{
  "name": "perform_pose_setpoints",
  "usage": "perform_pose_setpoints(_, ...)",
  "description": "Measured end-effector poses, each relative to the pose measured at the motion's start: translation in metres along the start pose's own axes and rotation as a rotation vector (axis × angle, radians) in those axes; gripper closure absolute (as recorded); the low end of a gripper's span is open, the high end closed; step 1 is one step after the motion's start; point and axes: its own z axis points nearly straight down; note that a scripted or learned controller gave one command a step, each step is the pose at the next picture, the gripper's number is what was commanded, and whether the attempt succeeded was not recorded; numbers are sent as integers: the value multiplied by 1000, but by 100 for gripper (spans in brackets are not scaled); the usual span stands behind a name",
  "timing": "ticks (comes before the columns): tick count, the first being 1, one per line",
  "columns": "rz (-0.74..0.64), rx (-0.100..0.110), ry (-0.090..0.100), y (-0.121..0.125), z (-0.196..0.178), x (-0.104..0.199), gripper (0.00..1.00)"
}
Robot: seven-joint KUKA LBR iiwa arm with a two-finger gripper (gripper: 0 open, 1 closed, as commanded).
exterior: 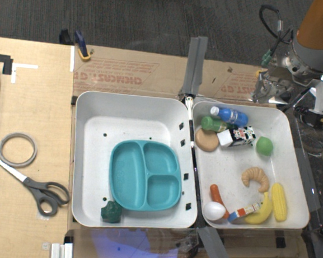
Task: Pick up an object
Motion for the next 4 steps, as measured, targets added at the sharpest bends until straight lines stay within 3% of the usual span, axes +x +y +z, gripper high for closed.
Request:
perform_pose_setpoints(1, -381, 0, 1, -13, 75, -66, 100)
perform_pose_setpoints(2, -515, -21, -9, 9, 161, -83, 100)
perform_pose_setpoints(3, -515, -17, -7, 8, 163, -82, 0)
perform_pose_setpoints(4, -449, -33, -8, -32, 174, -88, 0)
